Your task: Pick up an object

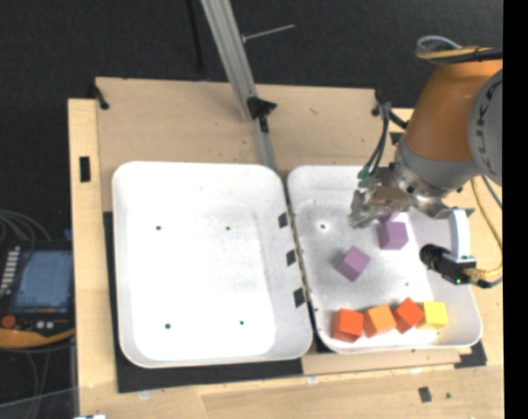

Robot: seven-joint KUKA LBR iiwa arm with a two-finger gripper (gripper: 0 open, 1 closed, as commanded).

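Camera view: purple block [353,263] tilted cornerwise, hand [366,214] nearby.

Two purple cubes [353,263], orange-red blocks [347,324], a yellow block [435,313], white bins [141,190].

**Bench layout, single overhead view**

Two bins side by side on the bench [159,129]. Left bin [133,234]: nothing to log inside. Right bin [312,186]: six blocks. Four sit in a touching row [387,318] along the near wall. One block [353,263] lies alone mid-bin, behind the row. Another block [393,233] lies behind and right of it, just beside the gripper [362,217], which hangs over the bin's far half. A slanted rail [233,51] rises behind the bins.
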